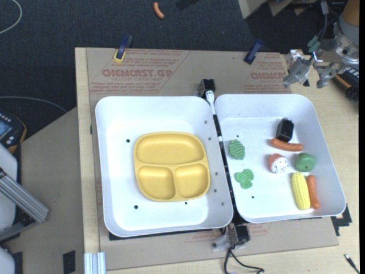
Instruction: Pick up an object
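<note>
1. Gripper (308, 71) parked at upper right of frame, above the far rim of the right bin (259, 207); jaws apart, gripping nothing.
2. Candidates grouped at right of frame: black block (284, 129) touching orange sausage (286, 146), strawberry (278, 164) near green ball (305, 162), corn cob (300, 190) just beside carrot (313, 192).
3. Likely to catch two neighbours or nudge one away.
4. Green ball prone to rolling.
5. Broccoli pieces (236, 149) stand apart: safer.

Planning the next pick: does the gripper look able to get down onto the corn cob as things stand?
Probably yes. The gripper hangs above the right bin's far edge, and nothing lies over the corn cob. But an orange carrot lies close along its right side and may crowd the fingers.
</note>
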Available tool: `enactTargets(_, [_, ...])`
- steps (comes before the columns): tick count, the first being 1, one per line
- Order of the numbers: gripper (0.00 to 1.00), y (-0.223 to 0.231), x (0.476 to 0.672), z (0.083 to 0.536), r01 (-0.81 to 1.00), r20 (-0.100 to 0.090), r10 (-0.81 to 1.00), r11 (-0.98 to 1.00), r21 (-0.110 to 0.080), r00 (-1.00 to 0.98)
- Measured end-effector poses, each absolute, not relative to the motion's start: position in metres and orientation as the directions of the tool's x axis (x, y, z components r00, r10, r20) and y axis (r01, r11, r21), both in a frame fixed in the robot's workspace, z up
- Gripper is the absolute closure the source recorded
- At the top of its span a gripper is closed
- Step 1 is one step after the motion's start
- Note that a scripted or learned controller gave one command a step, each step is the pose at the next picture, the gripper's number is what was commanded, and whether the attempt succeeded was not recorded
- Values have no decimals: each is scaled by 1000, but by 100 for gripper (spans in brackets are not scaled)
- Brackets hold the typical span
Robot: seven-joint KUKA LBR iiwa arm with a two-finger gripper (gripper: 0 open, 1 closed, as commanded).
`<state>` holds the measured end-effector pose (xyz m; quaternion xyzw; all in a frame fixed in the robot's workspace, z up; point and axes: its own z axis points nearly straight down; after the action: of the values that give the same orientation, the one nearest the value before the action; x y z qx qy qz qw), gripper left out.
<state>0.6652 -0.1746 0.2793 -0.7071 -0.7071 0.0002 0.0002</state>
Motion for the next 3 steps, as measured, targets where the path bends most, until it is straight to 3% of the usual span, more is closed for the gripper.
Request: enactTargets(3, [0, -173, 678, 136, 1000, 1, 1000, 2, -5, -2])
